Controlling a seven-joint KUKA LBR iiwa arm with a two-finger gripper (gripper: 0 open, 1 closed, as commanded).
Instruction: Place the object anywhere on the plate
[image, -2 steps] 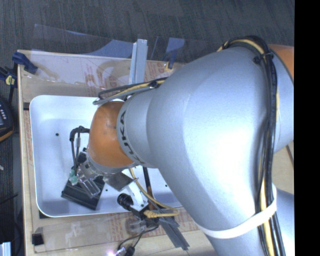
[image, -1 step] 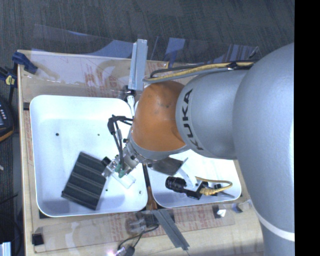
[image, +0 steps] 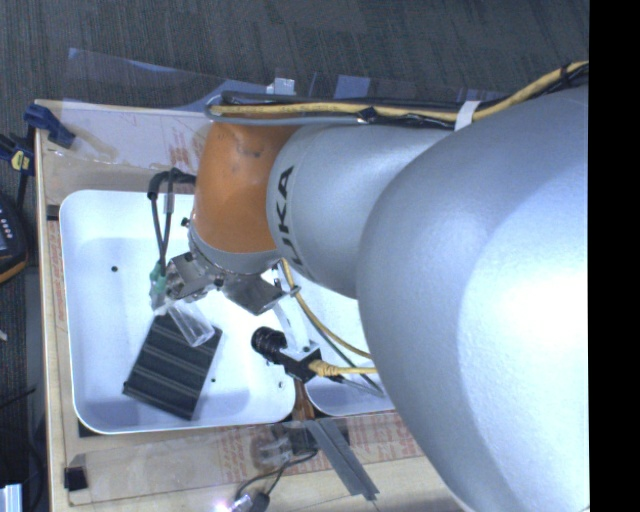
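My gripper (image: 188, 312) hangs low over the left white bin (image: 90, 300), below the arm's orange band (image: 235, 195). A dark ribbed rectangular slab (image: 168, 368) lies flat and skewed on the bin floor near the front. The gripper's tip is right at the slab's upper edge; whether it touches the slab cannot be made out. A small green piece (image: 157, 287) shows at the gripper's left side. The arm's grey body hides most of the right bin.
A corner of the right bin (image: 335, 402) shows under the arm. Black and yellow cables (image: 300, 360) hang by the wrist. The left bin's walls enclose the slab at left and front. Bench edge and a metal bracket (image: 330, 455) lie in front.
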